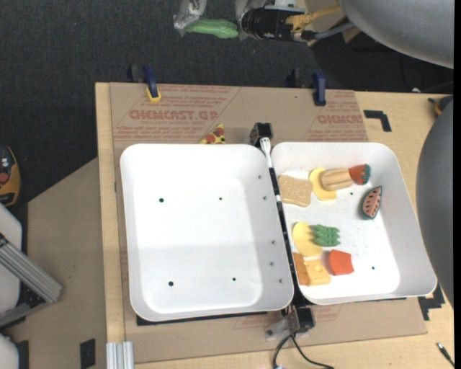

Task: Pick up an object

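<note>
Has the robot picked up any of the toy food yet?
Not clearly. Up top, the gripper sits beside a green object, but I can't tell if it holds it. Toys lie in the right bin: toast slice, watermelon slice, orange block. What's left: one proper grab and lift.

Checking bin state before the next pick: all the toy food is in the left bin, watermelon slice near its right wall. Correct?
Wrong bin. The camera view shows the toy food, including the watermelon slice near the right wall, in the right bin, not the left bin.
</note>
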`<state>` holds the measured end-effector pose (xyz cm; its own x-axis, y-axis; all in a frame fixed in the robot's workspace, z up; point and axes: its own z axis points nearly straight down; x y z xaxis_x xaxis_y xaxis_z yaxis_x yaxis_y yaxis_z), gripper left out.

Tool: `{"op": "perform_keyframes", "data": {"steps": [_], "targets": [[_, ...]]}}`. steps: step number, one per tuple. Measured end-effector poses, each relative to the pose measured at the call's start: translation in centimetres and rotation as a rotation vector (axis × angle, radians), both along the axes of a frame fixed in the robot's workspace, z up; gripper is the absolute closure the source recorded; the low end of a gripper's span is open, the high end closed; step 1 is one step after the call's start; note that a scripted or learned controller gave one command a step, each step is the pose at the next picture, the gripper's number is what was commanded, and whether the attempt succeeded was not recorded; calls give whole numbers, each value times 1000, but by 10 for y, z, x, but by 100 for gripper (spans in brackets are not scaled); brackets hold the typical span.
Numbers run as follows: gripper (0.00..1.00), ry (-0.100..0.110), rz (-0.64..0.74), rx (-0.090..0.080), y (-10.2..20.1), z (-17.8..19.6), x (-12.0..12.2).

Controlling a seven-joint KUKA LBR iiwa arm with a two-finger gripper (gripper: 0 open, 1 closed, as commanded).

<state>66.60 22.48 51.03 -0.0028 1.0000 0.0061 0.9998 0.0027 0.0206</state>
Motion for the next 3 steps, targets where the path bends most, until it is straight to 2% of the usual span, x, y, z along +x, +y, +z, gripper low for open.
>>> {"op": "perform_keyframes", "data": {"steps": [1,2,3], "targets": [[100,33,-4,-10,0,-110,-28],[100,2,-1,-1,0,34,1],[100,37,-4,-11,-1,-106,-29]]}}
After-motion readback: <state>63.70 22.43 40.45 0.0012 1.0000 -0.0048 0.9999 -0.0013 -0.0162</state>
